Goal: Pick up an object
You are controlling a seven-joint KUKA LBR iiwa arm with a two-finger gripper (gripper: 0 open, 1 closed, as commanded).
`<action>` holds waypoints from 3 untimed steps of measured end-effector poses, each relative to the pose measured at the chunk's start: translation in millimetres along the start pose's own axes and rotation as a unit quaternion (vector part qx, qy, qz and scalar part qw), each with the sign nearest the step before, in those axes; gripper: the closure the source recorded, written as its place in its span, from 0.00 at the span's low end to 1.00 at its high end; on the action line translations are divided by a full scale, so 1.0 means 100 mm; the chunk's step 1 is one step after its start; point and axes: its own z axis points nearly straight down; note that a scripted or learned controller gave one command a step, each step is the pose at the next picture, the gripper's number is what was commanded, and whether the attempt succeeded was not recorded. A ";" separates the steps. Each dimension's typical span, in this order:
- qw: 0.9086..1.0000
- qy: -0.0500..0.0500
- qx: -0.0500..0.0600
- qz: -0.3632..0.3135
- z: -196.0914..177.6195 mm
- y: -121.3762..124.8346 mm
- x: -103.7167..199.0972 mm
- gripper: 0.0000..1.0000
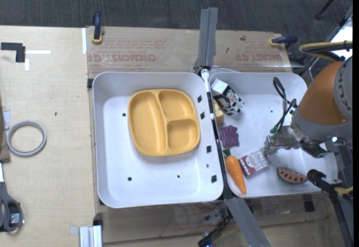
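Camera view: the arm (328, 105) reaches into the right bin (255, 86), and its jaws (273, 143) hang low just above and to the right of a small snack packet (253, 163) lying flat on the bin floor. Whether the jaws are spread or pressed together cannot be told from this angle; nothing is visibly pinched between them. An orange carrot (236, 174) lies just left of the packet, a watermelon slice (291, 175) just to its right, a purple piece (229, 137) nearby, and a black-and-white toy (229, 100) further up the bin. In the left bin (112, 184) sits a yellow divided plate (164, 122).

The likely trouble is the packet itself: thin and flat, it may slide or slip out as the jaws close. A descent off to one side could also nudge the carrot or watermelon slice instead.
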 end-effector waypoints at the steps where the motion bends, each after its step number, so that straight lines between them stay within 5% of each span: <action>1: 0.998 0.001 0.000 -0.065 0.00 -0.35 -0.72 1.00; 2: 0.992 0.000 0.000 0.123 -0.32 0.05 0.15 1.00; 3: 0.986 0.000 0.001 0.168 0.00 -0.34 -0.60 1.00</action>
